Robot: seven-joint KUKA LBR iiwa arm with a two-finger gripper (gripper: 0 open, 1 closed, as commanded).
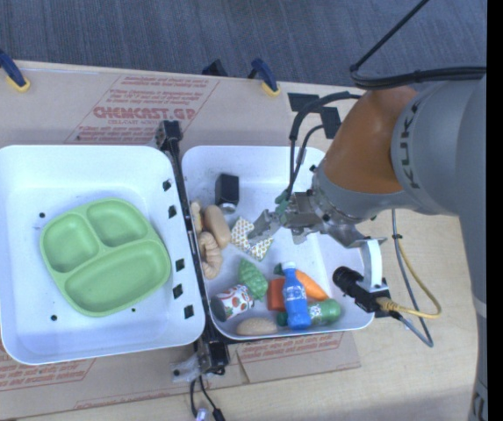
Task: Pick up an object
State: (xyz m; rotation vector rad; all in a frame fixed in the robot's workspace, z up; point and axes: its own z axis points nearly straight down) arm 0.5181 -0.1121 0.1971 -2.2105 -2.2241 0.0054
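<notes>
Nearest the camera, along the near wall of the right white bin (200,160): tan oval bread-roll toy (257,326), long axis left-right. Just far of it, blue plastic bottle with white cap (295,298), long axis near-far, cap pointing far, lying over a green bottle-shaped toy (323,312). Orange carrot-like piece (311,284) to its right, slanting far-left to near-right. Red block (275,293) touches the bottle's left side. Left of that, a red-and-white printed can (233,302) tipped on its side and a green bumpy leaf-like toy (253,278).

Farther in: checkered tan-and-white wafer (247,238), tilted, corner toward the gripper (267,224). Gripper sits just beside or over the wafer's right edge; fingers look slightly apart, nothing visibly between them. Tan hot-dog-shaped toy (216,226) and a pale ridged pastry toy (209,253) lie left by the bin wall, both long axis near-far. Small black block (226,189) at far side, apart from the rest.

Grey arm with orange band (383,152) comes in from the right. Left white bin (14,169) holds a green three-compartment plastic plate (104,255). Cardboard sheet (137,103) under both bins.
</notes>
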